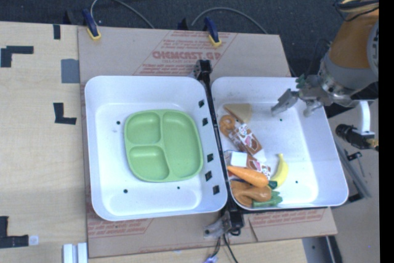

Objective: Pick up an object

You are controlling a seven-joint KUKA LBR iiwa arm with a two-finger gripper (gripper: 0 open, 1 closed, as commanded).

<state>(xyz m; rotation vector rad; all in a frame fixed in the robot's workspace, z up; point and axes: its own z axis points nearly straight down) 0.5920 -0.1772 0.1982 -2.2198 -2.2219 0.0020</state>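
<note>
Above the right bin's (308, 145) far right corner, the gripper (297, 103) hangs with fingers spread, holding nothing.

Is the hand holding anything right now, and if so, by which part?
Nothing is held. The hand is over the right bin's top right corner, with no item between its fingers; the toys lie lower left of it.
</note>
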